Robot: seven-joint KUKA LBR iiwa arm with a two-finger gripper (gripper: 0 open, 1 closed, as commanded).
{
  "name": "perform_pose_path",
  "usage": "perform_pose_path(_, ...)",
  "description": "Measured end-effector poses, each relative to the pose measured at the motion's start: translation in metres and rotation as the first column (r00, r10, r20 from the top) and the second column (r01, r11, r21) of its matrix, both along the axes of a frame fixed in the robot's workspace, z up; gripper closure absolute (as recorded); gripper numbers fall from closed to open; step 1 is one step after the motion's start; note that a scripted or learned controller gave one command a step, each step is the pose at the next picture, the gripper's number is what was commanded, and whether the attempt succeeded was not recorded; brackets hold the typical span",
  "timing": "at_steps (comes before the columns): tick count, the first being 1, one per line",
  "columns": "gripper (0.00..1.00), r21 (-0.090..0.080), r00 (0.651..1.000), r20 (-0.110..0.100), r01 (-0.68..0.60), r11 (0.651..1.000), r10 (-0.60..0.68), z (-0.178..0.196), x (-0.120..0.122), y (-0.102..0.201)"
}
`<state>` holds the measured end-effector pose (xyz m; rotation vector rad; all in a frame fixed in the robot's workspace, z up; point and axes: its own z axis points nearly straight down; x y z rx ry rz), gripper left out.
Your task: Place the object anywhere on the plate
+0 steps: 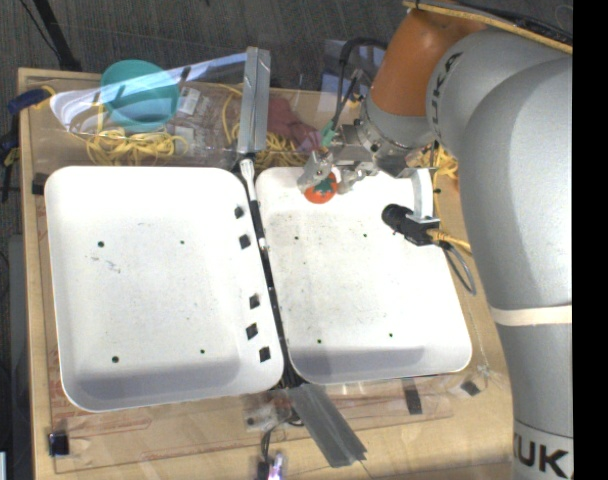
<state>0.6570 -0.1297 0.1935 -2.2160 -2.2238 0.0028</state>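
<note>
The small orange object sits pinched between the closed fingers of the gripper at the right bin's far edge, and, held so slightly, may slip free early.

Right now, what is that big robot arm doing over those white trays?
The grey robot arm reaches in from the right, and its gripper hangs over the far edge of the right tray. A small orange and green thing sits right at the gripper's tip; I cannot tell whether it is being held. The left tray lies beside it. Behind the trays are a teal cup and tangled yellow cord.
</note>
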Motion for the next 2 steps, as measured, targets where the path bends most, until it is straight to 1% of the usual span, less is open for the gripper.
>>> perform_pose_path(1,1.0,-0.001,0.972,0.002,-0.237,0.972,0.237,0.084,-0.047,0.034)
perform_pose_path(2,1.0,0.0,0.982,-0.002,-0.189,0.982,0.189,0.083,-0.046,0.106)
